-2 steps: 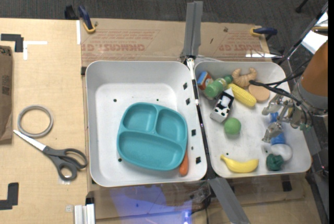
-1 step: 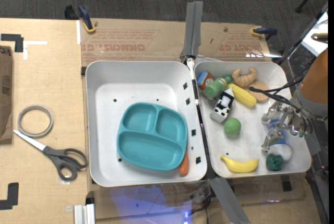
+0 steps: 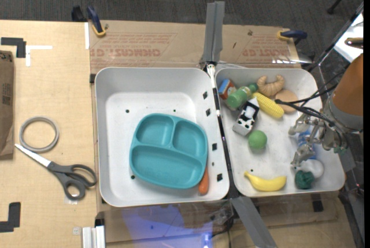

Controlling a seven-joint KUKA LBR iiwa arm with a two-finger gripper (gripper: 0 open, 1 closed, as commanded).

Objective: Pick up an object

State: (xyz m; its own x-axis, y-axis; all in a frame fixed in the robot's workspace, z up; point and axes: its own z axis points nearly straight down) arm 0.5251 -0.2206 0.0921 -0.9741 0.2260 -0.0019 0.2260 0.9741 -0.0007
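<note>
Far left of the frame, scissors (image 3: pixel 62 173) and a tape roll (image 3: pixel 39 133) sit idle; the left bin (image 3: pixel 110 91) holds a teal tray (image 3: pixel 169 150). Lower right, the banana (image 3: pixel 265 182) lies long axis across the frame, ends curling upward. The gripper (image 3: pixel 305 145) hovers just right of it, jaws apart, empty. I'd close across its width.

Bright, even overhead light; both white bins (image 3: pixel 110 125) near blown out, soft shadows only. Bluish-purple glow on the bench edge (image 3: pixel 156 224) at bottom centre. Mild glare on the teal divided plate (image 3: pixel 167 151). Focus fair, slightly soft overall; gripper (image 3: pixel 306 145) area cluttered and hard to resolve. Dark floor up top reads dim.
</note>
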